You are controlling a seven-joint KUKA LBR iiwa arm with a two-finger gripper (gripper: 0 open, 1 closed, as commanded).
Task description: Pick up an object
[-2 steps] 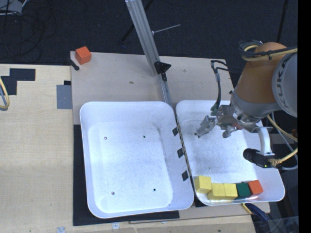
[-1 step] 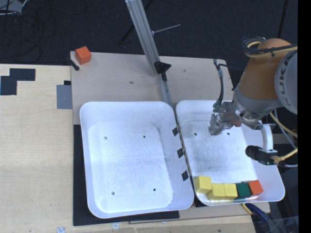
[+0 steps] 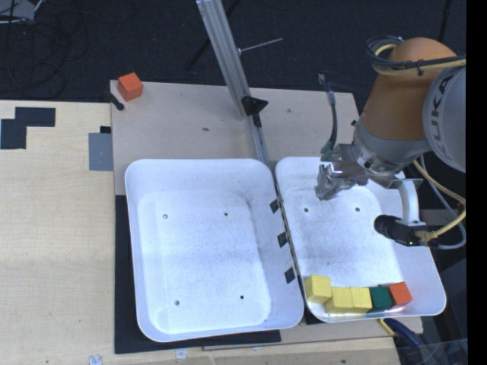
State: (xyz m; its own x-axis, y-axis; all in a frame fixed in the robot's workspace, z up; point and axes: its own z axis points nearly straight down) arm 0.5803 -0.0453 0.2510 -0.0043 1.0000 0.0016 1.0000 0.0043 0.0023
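My gripper [image 3: 329, 185] hangs over the far part of the right bin [image 3: 358, 234], well above the bin floor, with nothing visible between its fingers. A row of small blocks lies along the near edge of that bin: a yellow block [image 3: 319, 288], two more yellow blocks [image 3: 351, 299], a green block [image 3: 380, 298] and an orange-red block [image 3: 399, 293]. The blocks sit far from the gripper, toward the front.
The left bin [image 3: 202, 242] lies beside the right one, with black clips [image 3: 282, 239] along the shared edge. An orange cube [image 3: 130, 86] rests on the bench at the far left. A slanted metal rail [image 3: 228, 59] rises behind the bins.
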